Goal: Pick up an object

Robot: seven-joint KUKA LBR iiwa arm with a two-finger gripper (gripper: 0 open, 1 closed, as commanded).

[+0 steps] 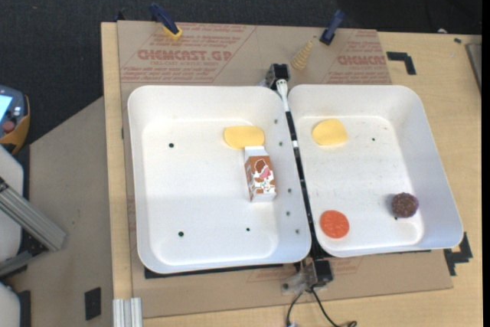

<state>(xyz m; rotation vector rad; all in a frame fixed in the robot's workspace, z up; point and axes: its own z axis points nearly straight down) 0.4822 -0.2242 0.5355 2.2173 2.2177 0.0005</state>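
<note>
The left bin (153,188) holds a yellow oval piece (243,136) near its right wall and, just below it, a small white and red carton (260,178) lying on its side. In the right bin (429,165) a second yellow piece (329,132) lies at the upper left, an orange-red disc (334,223) at the lower left, and a dark brown ball (405,204) at the lower right.
Both bins sit on a cardboard sheet (230,50) held by two blue clamps (165,19) at the back edge. A black hinge strip (293,165) runs between the bins. Grey equipment (23,218) stands at the left of the bench.
</note>
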